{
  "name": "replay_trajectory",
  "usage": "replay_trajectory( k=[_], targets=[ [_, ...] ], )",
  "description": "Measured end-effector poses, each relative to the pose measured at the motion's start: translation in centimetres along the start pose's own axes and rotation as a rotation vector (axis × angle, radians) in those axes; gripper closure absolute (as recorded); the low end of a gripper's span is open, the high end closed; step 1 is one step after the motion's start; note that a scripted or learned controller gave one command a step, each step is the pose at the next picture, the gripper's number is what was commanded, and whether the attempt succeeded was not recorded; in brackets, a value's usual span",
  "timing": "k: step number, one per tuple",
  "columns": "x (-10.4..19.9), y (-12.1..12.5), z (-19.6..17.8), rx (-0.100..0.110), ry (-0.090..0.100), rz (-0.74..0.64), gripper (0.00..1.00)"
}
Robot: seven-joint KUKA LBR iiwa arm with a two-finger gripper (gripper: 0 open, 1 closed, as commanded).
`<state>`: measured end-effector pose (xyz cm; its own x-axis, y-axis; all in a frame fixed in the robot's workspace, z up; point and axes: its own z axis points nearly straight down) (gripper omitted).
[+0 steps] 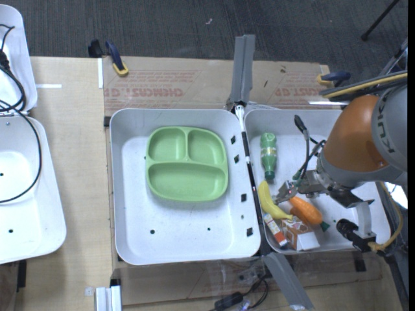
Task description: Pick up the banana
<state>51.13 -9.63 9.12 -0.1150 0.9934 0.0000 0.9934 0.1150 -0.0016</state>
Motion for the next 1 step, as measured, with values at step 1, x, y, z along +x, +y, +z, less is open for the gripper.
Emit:
replay_trajectory(
  k=[1],
  targets=[
    [0.00,0.00,0.00,0.000,0.000,0.000,0.00]
  ],
)
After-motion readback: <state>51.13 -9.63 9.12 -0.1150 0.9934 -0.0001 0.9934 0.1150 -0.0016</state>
